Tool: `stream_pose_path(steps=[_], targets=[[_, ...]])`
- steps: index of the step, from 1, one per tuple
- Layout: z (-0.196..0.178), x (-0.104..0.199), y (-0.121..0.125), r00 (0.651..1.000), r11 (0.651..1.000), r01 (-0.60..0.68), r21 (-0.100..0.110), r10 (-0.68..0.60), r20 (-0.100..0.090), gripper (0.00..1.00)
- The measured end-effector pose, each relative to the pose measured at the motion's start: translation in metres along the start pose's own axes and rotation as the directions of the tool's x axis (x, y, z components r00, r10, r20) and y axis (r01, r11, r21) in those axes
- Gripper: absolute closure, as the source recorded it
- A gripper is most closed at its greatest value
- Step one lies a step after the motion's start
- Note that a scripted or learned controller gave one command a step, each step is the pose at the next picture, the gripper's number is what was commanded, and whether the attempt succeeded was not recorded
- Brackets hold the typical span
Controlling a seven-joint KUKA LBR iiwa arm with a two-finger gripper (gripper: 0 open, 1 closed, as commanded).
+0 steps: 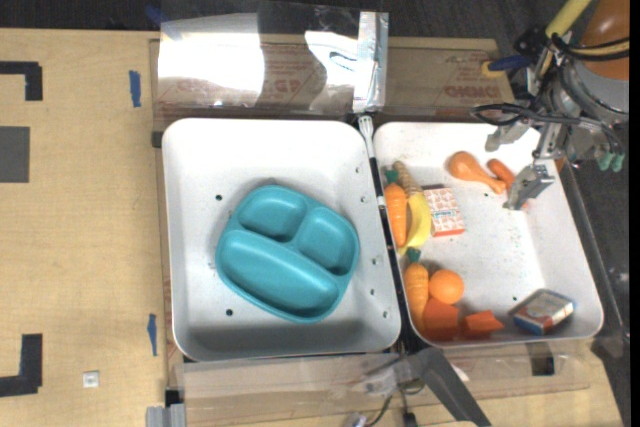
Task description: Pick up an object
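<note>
So, looking down from the fixed camera, the gripper hangs over the far right part of the right bin, coming in from the right edge. Its fingers look spread with nothing between them, so I'd call it released and not holding or touching anything — though it's small and a bit fuzzy there.

Closest candidate is the orange drumstick-shaped toy, lying just to the left of the fingers, its long axis running left to right and tilting slightly toward the near side. A short shift left and a drop should do it, I reckon.

Other stuff sits along the bin's left wall and near edge — a carrot, a banana, a small card box, an orange. Left bin has a teal divided plate.
</note>
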State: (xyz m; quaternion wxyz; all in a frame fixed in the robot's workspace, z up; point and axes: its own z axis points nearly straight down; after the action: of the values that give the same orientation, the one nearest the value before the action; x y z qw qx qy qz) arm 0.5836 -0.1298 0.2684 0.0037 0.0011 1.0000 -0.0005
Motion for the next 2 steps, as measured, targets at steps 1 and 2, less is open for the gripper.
stream_pose_path(steps=[1,2], targets=[[0.168,-0.042,0.020,1.000,1.000,0.009,0.002,-0.009,0.012,0.00],[0.179,0.004,0.023,0.999,0.999,0.036,0.001,-0.036,0.003,0.00]])
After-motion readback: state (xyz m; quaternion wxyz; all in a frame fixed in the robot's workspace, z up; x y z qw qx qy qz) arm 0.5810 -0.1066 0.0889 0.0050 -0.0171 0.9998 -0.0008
